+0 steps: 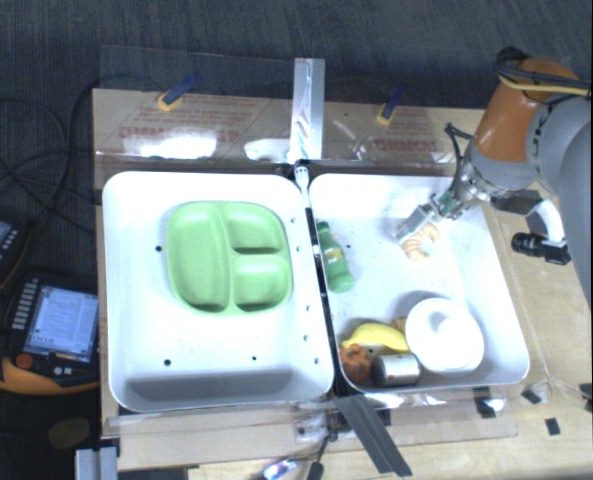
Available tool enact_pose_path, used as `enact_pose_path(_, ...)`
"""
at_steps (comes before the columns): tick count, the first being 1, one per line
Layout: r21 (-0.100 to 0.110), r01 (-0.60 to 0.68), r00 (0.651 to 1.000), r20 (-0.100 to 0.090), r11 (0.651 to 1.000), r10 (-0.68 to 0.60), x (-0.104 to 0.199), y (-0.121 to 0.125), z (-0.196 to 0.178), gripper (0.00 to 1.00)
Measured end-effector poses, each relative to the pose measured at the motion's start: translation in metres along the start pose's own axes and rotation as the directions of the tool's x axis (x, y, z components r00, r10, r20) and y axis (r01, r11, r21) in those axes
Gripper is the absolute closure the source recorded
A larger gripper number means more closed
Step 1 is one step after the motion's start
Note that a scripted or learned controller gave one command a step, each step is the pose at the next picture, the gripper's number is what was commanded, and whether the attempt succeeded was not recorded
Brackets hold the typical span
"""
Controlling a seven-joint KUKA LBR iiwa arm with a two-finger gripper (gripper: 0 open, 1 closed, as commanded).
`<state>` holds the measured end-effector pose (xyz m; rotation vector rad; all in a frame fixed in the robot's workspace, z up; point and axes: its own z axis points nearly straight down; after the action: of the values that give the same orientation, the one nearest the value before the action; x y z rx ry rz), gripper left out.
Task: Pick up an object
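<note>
Small pale object (422, 241), peach and white, lies in the right bin (496, 268) near its far edge, touching or just under the tips of the hand (416, 230). Left to right: green divided tray (228, 253) in the left bin (126, 298); green bottle (333, 256), banana (374, 336), metal can (397, 370) and white bowl (442, 332) in the right bin. Whether the hand is released or clenched cannot be told.

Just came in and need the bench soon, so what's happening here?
A grey arm reaches in from the right, its claw down in the right bin at a small pale object near the back. Whether it has a grip on that is too small to tell. Near that bin's front lie a white bowl, a banana and a can; a green bottle lies by the divider. The left bin holds a green tray.
</note>
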<state>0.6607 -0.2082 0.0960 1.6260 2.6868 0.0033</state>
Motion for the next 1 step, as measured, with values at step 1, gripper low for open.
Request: enact_pose_path(1, -0.008, -0.022, 1.0, 0.004, 1.0, 0.022, 0.0008, -0.0214, 0.0059, 0.0)
